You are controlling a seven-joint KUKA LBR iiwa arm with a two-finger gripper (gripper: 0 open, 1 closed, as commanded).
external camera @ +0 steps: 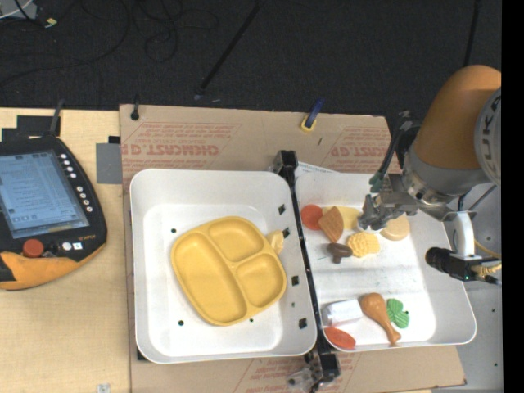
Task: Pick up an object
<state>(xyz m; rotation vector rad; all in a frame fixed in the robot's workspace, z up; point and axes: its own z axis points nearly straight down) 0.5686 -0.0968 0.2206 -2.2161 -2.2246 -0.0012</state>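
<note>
A: Claw state?
B: Can't tell, the tip is dark and blurred. It's low in the right bin.
A: Items?
B: Yellow corn piece just under the claw. Pale round slice beside it on the arm's side. Brown wedge and red tomato on the far side from the arm.
A: Rest?
B: Drumstick, green piece, white block well below (near the front rim). Yellow divided plate in the left bin, well apart.
</note>
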